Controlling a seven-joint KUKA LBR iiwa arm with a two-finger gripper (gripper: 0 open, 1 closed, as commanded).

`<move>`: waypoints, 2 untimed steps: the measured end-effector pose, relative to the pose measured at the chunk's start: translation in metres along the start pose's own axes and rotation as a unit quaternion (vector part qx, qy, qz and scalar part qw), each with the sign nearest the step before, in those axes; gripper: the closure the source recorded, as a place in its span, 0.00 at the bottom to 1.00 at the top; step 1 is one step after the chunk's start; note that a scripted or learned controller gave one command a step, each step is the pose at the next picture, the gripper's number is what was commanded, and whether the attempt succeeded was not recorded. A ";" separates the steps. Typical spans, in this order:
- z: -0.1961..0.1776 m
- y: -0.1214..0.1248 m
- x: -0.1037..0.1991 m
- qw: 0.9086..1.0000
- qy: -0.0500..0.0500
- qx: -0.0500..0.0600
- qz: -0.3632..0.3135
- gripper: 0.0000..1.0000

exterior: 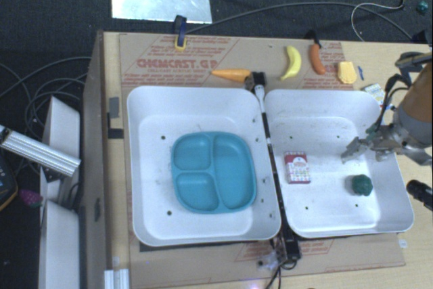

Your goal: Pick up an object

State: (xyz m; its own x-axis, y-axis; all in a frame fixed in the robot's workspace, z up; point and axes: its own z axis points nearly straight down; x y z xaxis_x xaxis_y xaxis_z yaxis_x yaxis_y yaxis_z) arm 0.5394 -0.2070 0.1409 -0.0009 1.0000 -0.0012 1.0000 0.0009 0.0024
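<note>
My gripper hangs over the right part of the right bin, open, with nothing between its fingers. A small dark green lump lies on the bin floor just below the gripper, apart from it. A red and white card-like box lies flat near the left side of the same bin. The grey arm with its orange band comes in from the right edge.
The left bin holds a blue divided plate. Behind the bins on the cardboard lie a carrot, a banana, a sausage-like piece and a yellow piece. Cables trail at the left and back.
</note>
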 end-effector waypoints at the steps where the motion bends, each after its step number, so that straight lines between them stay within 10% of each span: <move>1: 0.028 -0.036 0.001 1.000 0.001 0.001 0.000 0.00; 2: 0.017 -0.035 0.000 1.000 0.000 -0.001 -0.001 1.00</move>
State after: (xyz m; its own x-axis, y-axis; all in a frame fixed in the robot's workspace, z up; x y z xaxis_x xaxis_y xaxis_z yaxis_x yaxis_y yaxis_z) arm 0.5049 -0.2067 0.1238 -0.0022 1.0000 -0.0015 1.0000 0.0022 0.0044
